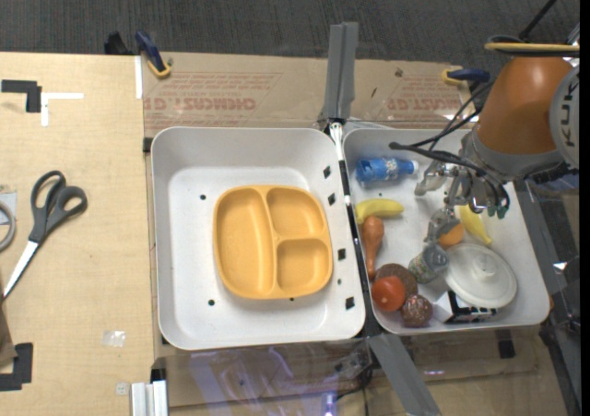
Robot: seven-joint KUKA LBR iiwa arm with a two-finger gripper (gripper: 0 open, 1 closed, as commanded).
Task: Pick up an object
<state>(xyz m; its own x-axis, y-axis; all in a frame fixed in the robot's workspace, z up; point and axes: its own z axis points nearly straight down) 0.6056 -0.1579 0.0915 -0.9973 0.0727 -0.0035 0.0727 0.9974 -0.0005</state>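
My gripper hangs over the right bin, below the arm's orange band, at the bin's middle. Just under it lie a small yellow piece, an orange piece and a grey object. Also in this bin are a blue bottle, a banana, a carrot, a red tomato, a dark purple fruit and a white lidded dish. I see nothing lifted clear of the pile.
The left bin holds a yellow divided plate. Scissors lie on the wooden bench at far left. A cardboard sheet and a blue clamp sit behind the bins.
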